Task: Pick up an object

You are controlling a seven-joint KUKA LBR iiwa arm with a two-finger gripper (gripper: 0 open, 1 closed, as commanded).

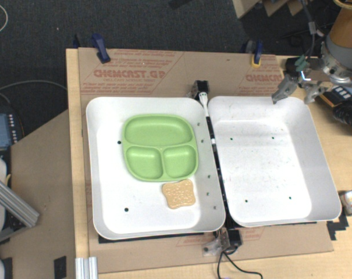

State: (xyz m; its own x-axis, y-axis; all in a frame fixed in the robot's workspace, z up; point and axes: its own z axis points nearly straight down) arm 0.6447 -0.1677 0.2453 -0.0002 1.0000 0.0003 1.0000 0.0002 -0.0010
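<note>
Here, two white bins sit side by side on a flat brown cardboard sheet that covers the worktop (77, 156). The bins look like smooth, shiny plastic with round corners and low walls. The left bin (100, 156) holds two things. One is a green tray (160, 146), smooth and soft-cornered, with three dips in it: one long dip at the far side and two small ones nearer the camera. The other is a small tan piece (179, 193) that looks like toast or a cracker, bumpy and speckled, with wavy edges. It lies flat just beside the near edge of the green tray, maybe touching it, but that is hard to see. The right bin (269, 167) has tiny dark specks and a few small black dots on its floor.

The gripper (292, 89) hangs over the far right corner of the right bin, well apart from the tray and the tan piece. One grey finger points down toward the bin's far rim. The other is not clear, so I cannot tell if the fingers are wide or narrow. Nothing shows between them.

Two blue clamps (100, 47) pinch the far edge of the cardboard, one on the left and one on the right.
</note>
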